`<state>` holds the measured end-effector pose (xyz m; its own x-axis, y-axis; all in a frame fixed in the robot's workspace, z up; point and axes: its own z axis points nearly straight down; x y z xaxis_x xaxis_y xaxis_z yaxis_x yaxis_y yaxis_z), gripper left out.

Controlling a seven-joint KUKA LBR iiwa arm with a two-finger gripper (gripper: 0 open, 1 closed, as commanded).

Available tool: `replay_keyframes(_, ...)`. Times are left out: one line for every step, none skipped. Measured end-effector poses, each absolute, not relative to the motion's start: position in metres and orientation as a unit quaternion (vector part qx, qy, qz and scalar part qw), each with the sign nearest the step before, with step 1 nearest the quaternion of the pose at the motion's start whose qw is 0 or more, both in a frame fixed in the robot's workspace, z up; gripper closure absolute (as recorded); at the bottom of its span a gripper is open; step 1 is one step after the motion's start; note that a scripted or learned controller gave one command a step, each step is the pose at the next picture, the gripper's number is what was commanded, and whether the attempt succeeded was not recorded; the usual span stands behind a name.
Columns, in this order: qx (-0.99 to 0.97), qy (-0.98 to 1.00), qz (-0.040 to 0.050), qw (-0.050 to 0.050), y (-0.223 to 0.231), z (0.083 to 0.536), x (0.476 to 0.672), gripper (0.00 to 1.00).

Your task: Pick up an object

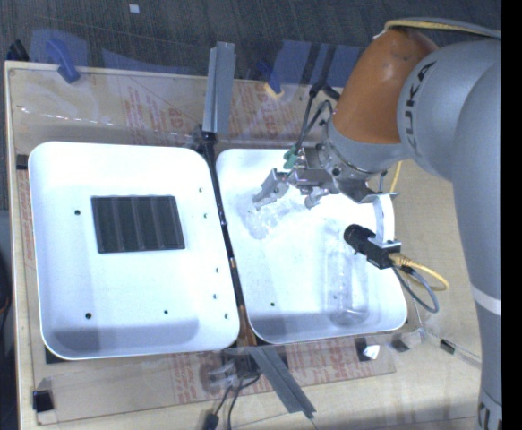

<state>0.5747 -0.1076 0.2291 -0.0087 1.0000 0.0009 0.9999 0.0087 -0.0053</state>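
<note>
The two-finger gripper (287, 189) is held low over the right shallow white bin (283, 325), fingers spread apart, nothing seen between them. A small clear crumpled plastic object (259, 222) lies just below the fingers; a clear plastic bottle (346, 285) lies well apart toward the bin's near corner. The fingers should be centred over the crumpled piece before closing, probably slowly, as thin clear plastic likely slips.

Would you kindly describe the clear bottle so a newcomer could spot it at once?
Start at the right-hand white bin, under the arm. Near its right wall lies a clear plastic bottle, lengthwise toward the near rim. Unlike the crumpled clear item by the gripper, it is smooth and cylindrical.
</note>
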Motion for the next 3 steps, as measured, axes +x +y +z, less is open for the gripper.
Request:
replay_keyframes(-0.744,-0.668,0.0014,0.000,-0.145,0.209,0.599,0.00)
replay_keyframes(-0.804,-0.595,0.0008,0.000,-0.191,0.201,0.614,0.00)
replay_keyframes(-0.851,-0.526,0.0019,0.002,-0.162,0.159,0.523,0.00)
